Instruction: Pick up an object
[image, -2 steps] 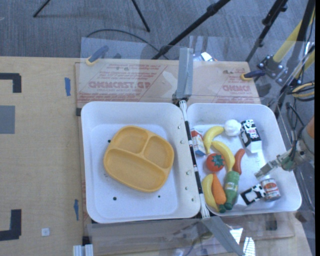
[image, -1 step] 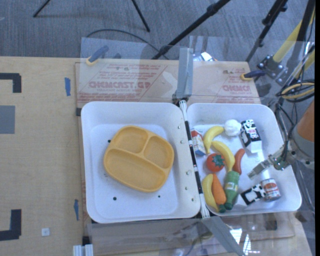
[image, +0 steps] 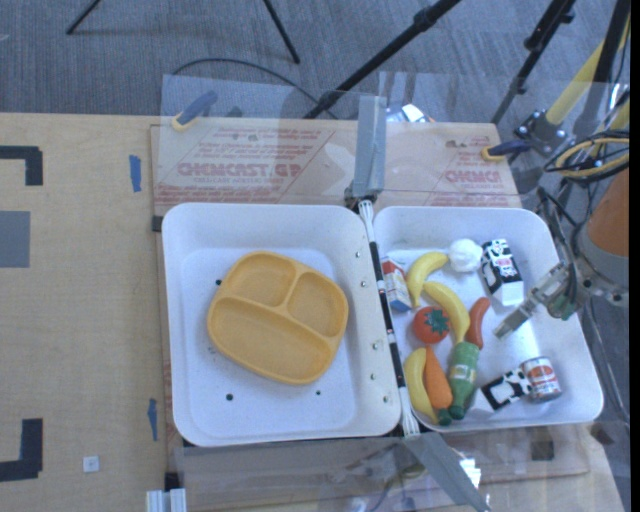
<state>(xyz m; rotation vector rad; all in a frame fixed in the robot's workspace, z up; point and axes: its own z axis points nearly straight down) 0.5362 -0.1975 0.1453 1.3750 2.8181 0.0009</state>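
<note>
The right bin (image: 575, 350) holds several toy foods: a yellow banana (image: 428, 268), a second banana (image: 447, 305), a red tomato (image: 431, 325), a carrot (image: 436, 378), a green bottle (image: 462, 372) and a red pepper (image: 479, 320). A white bulb (image: 464, 255) lies at the back beside a cow-patterned carton (image: 499, 268). Another cow-patterned carton (image: 505, 388) and a small can (image: 541, 379) lie at the front right. My gripper (image: 530, 302) hovers over the bin's right side, above bare floor between the pepper and the can, open with nothing between its fingers.
The left bin (image: 190, 390) carries a yellow divided plate (image: 278, 316). A third banana (image: 415, 375) lies against the ridge between the bins, and a small packet (image: 396, 285) sits near it. Cables and stands crowd the far right.
</note>
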